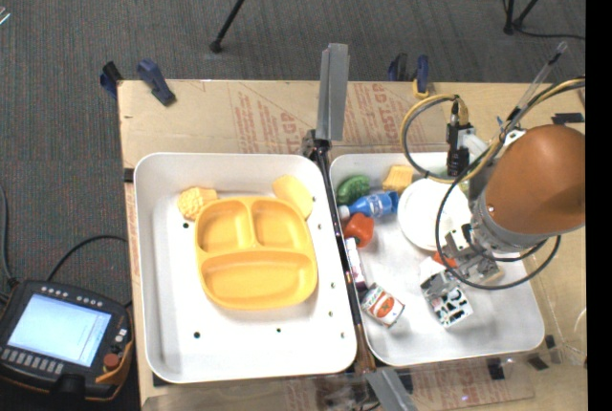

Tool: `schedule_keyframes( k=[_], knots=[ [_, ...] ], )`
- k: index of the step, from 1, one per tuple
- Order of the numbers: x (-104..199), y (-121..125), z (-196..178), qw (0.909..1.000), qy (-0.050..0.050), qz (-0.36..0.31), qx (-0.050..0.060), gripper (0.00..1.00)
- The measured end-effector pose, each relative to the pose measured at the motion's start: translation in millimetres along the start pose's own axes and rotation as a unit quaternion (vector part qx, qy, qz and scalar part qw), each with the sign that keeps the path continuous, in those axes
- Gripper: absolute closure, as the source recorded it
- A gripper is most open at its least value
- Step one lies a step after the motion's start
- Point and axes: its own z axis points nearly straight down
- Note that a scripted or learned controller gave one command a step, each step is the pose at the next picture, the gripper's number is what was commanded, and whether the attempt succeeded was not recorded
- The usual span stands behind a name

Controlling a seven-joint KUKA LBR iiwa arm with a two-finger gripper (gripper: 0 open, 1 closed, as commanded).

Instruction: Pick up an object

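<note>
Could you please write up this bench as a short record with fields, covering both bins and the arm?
left bin: yellow divided tray, two pale yellow items at its top corners
right bin: white plate, blue bottle, green item, red-and-white can, black-and-white patterned box
arm: over the right bin
pincer: low, just above the patterned box; grasp cannot be told
</note>
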Motion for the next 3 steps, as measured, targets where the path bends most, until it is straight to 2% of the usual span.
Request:
schedule_keyframes(
  k=[1,2,3],
  knots=[
    [-60.6,10.8,-10.8,0.9999,0.004,0.016,0.001,1.00],
    [-59.8,11.0,-10.5,0.9999,0.004,0.017,0.000,0.00],
    [-63.3,44.7,4.2,0.9986,0.013,0.051,0.008,0.00]
  ],
)
